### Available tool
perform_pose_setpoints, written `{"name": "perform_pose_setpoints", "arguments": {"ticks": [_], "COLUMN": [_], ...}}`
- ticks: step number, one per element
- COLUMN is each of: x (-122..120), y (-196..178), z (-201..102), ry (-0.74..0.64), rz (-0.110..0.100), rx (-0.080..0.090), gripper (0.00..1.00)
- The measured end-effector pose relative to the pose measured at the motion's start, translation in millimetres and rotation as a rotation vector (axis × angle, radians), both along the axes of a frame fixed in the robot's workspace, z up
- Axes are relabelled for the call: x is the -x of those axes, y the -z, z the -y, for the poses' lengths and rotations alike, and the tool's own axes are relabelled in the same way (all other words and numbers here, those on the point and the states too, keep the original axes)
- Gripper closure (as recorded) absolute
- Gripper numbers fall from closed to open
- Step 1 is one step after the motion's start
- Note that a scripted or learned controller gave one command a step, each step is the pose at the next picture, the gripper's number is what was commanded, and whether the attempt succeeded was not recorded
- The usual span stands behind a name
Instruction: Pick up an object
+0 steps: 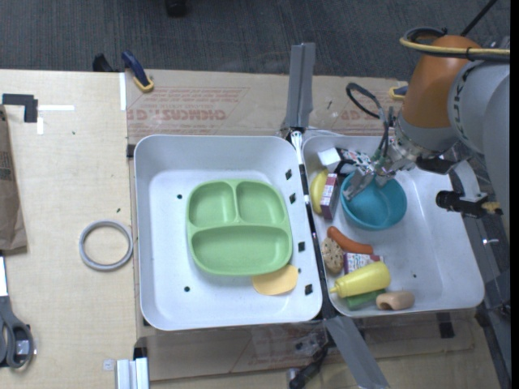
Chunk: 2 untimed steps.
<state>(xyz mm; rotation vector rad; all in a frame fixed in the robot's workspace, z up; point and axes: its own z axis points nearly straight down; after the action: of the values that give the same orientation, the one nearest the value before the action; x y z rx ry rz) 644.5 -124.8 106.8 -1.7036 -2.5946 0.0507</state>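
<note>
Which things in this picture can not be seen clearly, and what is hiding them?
- Pincer, camera view: its tips are small and blurred against the blue bowl, so open or shut is unclear.
- Small yellow disc: partly covered by the green divided plate.
- Green item in the right bin: mostly under the yellow bottle.
- Scissors: cut off by the left edge.

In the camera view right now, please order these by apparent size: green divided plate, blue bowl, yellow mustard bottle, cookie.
1. green divided plate
2. blue bowl
3. yellow mustard bottle
4. cookie, clearly the smallest
</note>
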Motion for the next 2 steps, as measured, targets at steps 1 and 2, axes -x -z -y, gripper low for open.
{"name": "perform_pose_setpoints", "arguments": {"ticks": [1,2], "x": [-3.0,28.9], "y": [2.0,2.2], "z": [-4.5,-13.4], "ry": [0.099,0.115], "rz": [-0.012,0.069], "rx": [-0.002,0.004], "gripper": [0.00,0.00]}}
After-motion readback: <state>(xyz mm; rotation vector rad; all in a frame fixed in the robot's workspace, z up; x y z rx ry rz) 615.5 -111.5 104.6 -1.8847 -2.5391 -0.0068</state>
